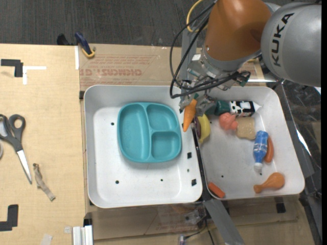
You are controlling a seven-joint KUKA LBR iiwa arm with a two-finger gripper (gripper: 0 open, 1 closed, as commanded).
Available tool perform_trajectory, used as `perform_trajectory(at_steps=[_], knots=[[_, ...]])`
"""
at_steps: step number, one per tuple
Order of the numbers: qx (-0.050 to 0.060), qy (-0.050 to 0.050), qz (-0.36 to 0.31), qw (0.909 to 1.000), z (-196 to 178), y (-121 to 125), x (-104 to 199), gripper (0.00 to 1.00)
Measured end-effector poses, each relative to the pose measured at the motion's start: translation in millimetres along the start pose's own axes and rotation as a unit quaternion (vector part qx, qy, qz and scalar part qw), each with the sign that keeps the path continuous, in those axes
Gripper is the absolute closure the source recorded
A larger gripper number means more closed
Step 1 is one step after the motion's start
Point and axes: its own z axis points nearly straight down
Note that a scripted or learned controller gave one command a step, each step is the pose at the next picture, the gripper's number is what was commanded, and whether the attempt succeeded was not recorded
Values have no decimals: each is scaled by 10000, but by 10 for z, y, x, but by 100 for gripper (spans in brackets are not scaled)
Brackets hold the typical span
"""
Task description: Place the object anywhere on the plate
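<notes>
Overhead, my grey arm [291,40] with its glossy orange band bent down from the right, cables looping round the wrist. Two shallow white bins [102,188] sat on the table. A smooth teal plate [148,131] with three compartments lay in the left bin. My claw [193,105] hung over the divider, pinching a tapered orange carrot [188,116] just beside the plate's right rim; its fingers were mostly hidden.
</notes>
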Motion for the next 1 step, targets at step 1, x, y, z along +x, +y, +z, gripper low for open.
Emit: perform_trajectory(at_steps=[1], knots=[[-1, 0, 0, 10000, 0, -2, 3, 0]])
